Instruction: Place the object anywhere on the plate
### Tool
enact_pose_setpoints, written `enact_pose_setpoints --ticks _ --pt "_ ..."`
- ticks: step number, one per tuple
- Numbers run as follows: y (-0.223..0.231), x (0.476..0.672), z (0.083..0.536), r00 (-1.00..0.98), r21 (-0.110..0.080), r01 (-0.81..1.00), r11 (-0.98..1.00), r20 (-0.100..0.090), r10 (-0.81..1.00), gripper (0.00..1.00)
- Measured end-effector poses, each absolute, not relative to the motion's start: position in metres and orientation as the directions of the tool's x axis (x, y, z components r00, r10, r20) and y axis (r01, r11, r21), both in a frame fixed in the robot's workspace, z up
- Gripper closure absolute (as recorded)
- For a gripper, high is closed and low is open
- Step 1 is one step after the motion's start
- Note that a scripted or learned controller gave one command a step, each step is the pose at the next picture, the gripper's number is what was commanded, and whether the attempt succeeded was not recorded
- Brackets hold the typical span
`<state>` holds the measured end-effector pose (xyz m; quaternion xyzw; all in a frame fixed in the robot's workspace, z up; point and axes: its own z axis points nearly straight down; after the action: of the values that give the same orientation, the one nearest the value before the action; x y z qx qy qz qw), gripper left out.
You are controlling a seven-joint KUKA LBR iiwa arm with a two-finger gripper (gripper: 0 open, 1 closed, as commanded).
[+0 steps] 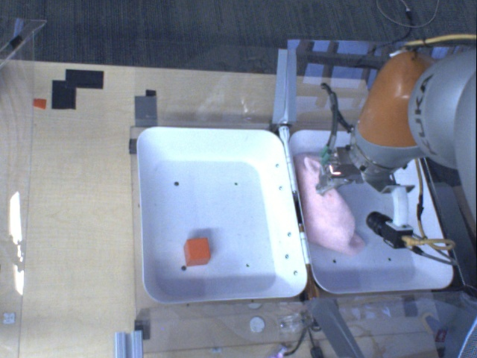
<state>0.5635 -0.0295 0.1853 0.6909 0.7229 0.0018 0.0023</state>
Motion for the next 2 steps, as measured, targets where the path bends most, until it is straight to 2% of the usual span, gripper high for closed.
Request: enact_pose_setpoints --ticks 1,2 --pt "-0.028 0.566 0.226 -0.052 0.009 0.999 0.052 -0.001 0.999 1.0" --pt "0.025 0.552 0.217 -0.439 0.005 0.898 0.439 -0.002 0.898 1.0"
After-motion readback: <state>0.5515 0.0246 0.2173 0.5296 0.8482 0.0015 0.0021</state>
